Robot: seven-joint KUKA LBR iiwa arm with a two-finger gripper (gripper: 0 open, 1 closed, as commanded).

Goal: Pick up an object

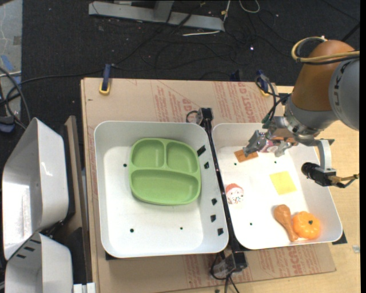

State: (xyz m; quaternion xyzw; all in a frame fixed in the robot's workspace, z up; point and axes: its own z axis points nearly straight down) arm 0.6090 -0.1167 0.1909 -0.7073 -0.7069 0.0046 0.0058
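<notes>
Dark floor [148, 54] spreads across the top, speckled and criss-crossed by thin black cables [68, 63]. A grey metal bar [157, 16] lies up there at a slant. The bench is topped with brown cardboard [154, 97], red print running across it, a yellow-handled clamp [105, 80] gripping its far left corner and a blue one [264, 83] farther right. At the left edge, spare white tubs [31, 183] lean on their sides beside the bench. Light is even, with soft shadows.
</notes>
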